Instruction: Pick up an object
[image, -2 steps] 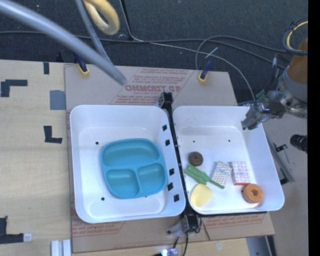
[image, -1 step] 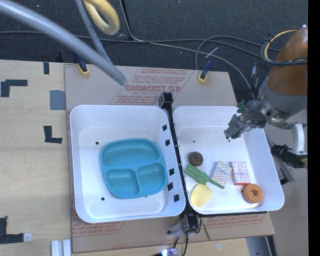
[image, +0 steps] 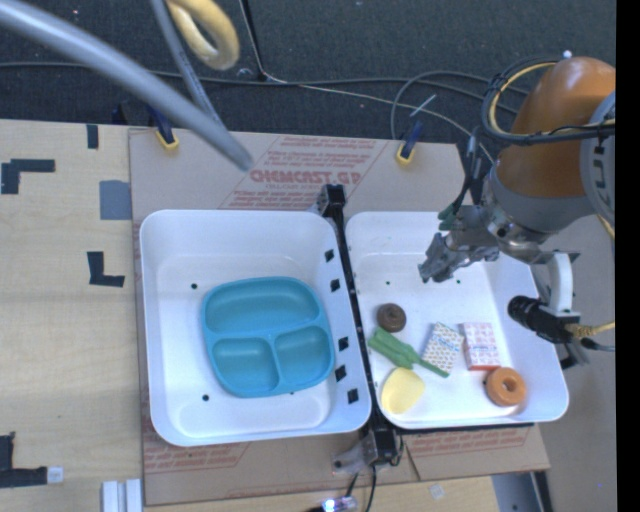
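Six small objects are seen in the right bin (image: 365, 240): a brown doughnut (image: 391, 318), a green vegetable (image: 402, 352), a yellow piece (image: 402, 391), two small cartons (image: 441, 347) (image: 480, 345) and an orange doughnut (image: 505, 386). The gripper (image: 440, 262) is poised over the bin's far, bare part, apart from all of them; whether its fingers are apart or together cannot be told. A blue divided plate (image: 267, 335) lies in the left bin (image: 165, 240) on the table (image: 60, 300).

Choc donut (image: 391, 318), green veg (image: 404, 352), lemon (image: 402, 391), 2 packets (image: 441, 346), glazed donut (image: 505, 386) in right bin (image: 400, 232).
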